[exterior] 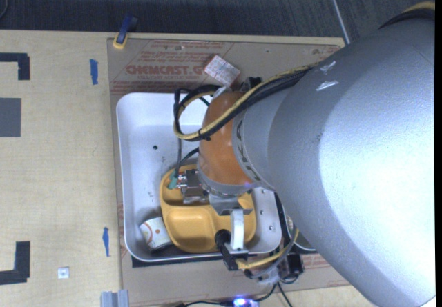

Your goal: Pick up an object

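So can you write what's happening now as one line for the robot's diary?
arm: reaching down into white bin | gripper: hidden behind wrist | below wrist: yellow container | beside it: small white-and-orange object | pick: unconfirmed

We are looking down on a robotics lab test cell: a plywood bench [55,161] marked with black and blue tape, a white bin [135,161] set on brown printed board, a cabled grey arm [345,161], dark carpet beyond.
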You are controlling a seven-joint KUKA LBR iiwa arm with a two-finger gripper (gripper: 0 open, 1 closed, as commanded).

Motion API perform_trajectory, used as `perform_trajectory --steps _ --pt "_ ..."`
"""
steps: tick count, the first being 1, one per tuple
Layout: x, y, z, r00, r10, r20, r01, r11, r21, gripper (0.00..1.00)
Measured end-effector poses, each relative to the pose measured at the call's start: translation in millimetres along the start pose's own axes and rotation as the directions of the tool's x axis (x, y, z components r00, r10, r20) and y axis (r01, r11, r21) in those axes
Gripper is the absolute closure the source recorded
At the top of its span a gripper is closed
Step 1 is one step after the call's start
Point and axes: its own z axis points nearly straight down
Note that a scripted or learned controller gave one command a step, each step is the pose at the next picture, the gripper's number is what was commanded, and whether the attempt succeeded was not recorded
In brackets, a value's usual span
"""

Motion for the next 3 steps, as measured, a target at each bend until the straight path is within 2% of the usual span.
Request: perform_trajectory --steps 1,3 --pt "43.5 18.2 -113.4 1.000 -0.005 0.004 0.005 0.999 0.031 1.00" --pt "44.6 19.3 -133.0 1.000 -0.009 0.006 0.009 1.000 0.030 1.00"
